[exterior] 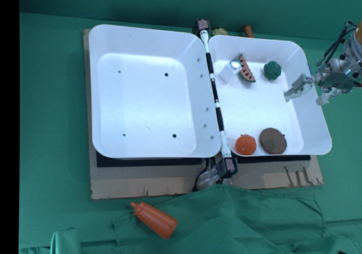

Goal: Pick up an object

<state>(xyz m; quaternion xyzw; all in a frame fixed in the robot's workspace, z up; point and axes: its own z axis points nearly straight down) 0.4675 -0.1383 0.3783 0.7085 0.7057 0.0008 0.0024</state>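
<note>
Currently nothing is held, so the step in hand is judged to be approach and target choice.

Nearest the camera, an orange plastic bottle [154, 219] lies on its side on green cloth [237, 222] at the desk [51, 134] front, outside both bins; it should be ignored.

Along the front wall of the right-hand shallow white bin [317, 134], a round orange fruit toy [245, 144] and a flat brown disc-shaped toy [273, 141] lie near each other but apart. The fruit is judged the easier pick, being rounded and tall enough to be straddled; the disc is low and close to the wall.

Further back, a small green lumpy toy [272, 69], a watermelon-slice toy [246, 69] and a small white block [228, 72] are seen; slice and block touch, so a clean grab there is doubtful. The green toy stands alone.

The grey two-finger gripper [308, 87] hangs over the bin's right rim; whether the jaws are apart or together cannot be told. They should be opened wide before descent, centred over one isolated object, lowered straight, and kept off the walls.

The left-hand white bin [102, 43] carries no target.
</note>
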